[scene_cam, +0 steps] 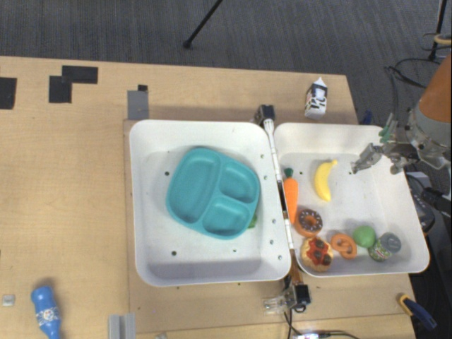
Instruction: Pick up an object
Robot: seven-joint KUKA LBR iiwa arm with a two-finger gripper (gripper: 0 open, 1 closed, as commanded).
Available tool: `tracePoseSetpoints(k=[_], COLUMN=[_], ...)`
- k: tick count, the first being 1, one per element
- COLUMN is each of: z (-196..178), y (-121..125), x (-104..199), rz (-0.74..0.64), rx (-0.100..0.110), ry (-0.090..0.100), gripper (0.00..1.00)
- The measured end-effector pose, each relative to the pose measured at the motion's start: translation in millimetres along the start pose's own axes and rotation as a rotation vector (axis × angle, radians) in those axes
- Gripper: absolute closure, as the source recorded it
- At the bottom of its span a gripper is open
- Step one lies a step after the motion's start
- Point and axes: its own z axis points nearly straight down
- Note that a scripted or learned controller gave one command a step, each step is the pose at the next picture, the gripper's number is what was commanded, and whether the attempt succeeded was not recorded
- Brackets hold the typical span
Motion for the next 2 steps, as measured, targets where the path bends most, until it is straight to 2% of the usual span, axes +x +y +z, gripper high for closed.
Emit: tracePoseSetpoints(k=[1, 2], z=[106.2, 108.4], y=[9.4, 14.2], x=[38.1, 80.4], rz=[0.33, 0.449], rx=[0.001, -0.004], ry=[0.001, 0.0], gripper=[0.0, 0.0])
